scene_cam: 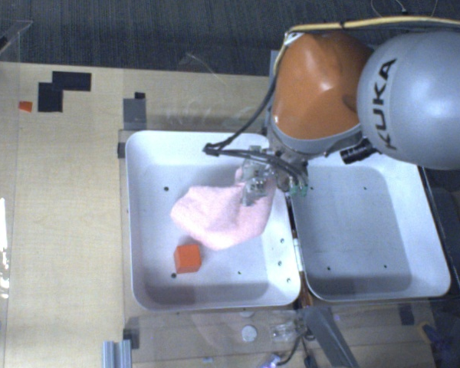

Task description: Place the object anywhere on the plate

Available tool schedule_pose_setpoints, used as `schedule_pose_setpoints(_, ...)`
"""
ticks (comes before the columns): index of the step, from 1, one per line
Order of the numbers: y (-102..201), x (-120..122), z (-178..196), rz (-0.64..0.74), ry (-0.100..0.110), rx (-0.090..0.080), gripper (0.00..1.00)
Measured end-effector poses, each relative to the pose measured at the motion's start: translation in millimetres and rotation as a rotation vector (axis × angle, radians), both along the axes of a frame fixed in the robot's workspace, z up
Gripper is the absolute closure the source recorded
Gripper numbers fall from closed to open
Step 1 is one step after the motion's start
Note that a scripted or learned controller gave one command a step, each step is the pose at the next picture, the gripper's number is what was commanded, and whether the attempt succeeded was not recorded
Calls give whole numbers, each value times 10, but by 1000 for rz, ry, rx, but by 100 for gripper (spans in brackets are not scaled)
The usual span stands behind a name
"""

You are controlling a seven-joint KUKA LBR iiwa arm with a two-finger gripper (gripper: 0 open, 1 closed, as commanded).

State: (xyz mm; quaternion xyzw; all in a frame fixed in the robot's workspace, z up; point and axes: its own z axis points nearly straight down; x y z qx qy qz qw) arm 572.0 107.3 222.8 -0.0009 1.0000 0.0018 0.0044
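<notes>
— Step in hand?
— Looks like the reach, not the pick. Gripper (pixel 254 184) low in the left bin (pixel 149 205), over the upper right edge of the pink plate (pixel 218 217). Nothing seen between its prongs; open or closed, cannot tell.
— And the object?
— Orange block (pixel 188 258), on the bin floor just beside the plate's lower left edge, well apart from the gripper.
— Next?
— Probably shift down-left over the block, descend, close, lift, then set down anywhere on pink
</notes>
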Motion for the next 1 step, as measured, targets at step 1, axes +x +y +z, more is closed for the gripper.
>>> schedule_pose_setpoints(1, -2, 2, 2, 0, 0, 0, 0)
